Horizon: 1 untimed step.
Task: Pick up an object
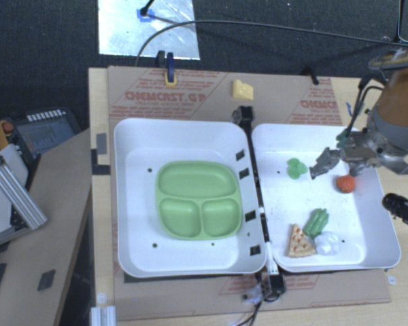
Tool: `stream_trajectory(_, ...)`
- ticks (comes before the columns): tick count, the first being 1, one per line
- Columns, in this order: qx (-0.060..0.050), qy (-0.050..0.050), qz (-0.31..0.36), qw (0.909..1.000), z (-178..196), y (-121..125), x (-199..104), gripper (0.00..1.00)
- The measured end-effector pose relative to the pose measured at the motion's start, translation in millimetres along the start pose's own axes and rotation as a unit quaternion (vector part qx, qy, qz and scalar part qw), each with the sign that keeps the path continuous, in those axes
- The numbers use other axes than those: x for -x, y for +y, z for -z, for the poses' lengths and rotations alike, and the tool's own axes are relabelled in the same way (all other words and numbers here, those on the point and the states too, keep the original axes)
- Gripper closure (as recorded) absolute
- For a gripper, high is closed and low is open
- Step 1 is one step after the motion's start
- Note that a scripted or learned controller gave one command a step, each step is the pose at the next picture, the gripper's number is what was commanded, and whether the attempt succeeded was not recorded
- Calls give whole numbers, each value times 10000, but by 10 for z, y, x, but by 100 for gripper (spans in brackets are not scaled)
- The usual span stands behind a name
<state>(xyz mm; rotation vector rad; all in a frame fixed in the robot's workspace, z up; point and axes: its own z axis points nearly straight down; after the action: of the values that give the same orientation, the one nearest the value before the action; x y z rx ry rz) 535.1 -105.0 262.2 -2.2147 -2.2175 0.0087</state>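
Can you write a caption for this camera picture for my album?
Robot gripper hovers between green toy and orange ball.

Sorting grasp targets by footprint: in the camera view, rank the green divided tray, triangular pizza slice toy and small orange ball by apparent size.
1. Green divided tray, far the largest.
2. Triangular pizza slice toy.
3. Small orange ball, smallest.

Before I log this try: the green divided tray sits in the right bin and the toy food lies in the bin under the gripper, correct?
Not quite. The camera view shows the green divided tray in the left bin, not the right one. The rest holds: the toy food, such as the pizza slice and the orange ball, lies in the right bin, under the gripper.
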Motion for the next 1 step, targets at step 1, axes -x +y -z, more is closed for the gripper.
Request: stream_trajectory(1,56,-7,11,10000,55,20,-2,0)
